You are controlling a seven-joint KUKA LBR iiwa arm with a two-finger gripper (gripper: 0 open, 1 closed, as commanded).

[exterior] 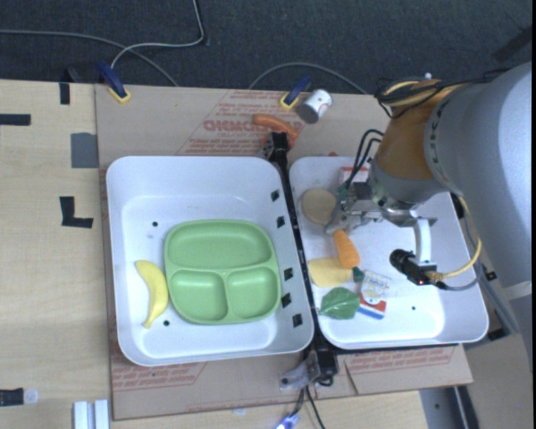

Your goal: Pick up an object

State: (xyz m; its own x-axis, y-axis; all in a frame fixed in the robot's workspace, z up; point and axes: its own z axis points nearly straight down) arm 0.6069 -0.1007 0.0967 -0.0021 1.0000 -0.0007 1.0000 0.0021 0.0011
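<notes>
Near the right bin's (464, 329) left edge, the gripper (347, 226) hovers above the orange carrot (345, 249); finger state unclear, so descend centred before closing.

bulky grey arm (491, 141); orange band (409, 146) above wrist; yellow cable (460, 266) looping beside it

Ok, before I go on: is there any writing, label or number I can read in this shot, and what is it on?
Red print on the cardboard sheet under the bins, behind the left bin: a line of capitals, too blurred to read.
Red print on the cardboard's front edge: too small to read.
Small red, white and blue packet in the right bin: markings too blurred to read.
</notes>
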